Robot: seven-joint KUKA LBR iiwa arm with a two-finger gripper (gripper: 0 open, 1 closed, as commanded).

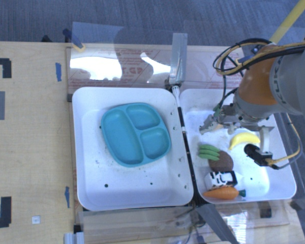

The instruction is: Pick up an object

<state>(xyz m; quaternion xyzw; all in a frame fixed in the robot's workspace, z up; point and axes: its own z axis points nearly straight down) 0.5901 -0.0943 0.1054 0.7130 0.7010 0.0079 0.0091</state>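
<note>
My gripper (211, 125) hangs low over the upper part of the right bin (279, 187), its metal fingers pointing left, with nothing visible between them. Just below it lie a green bean pod (209, 151) and a brown oval piece (221, 162). A yellow banana (242, 139) rests to the right, partly under the wrist. Nearer the front edge sit a black-and-white toy (222, 178) and an orange carrot (221, 192). The left bin (91, 187) holds a blue divided plate (136, 134).
The grey arm with its orange band (256, 85) covers the right bin's upper right, and cables loop above it. A clear plastic wall (122, 67) and a metal post (178, 57) stand behind the bins. Wooden bench lies to the left.
</note>
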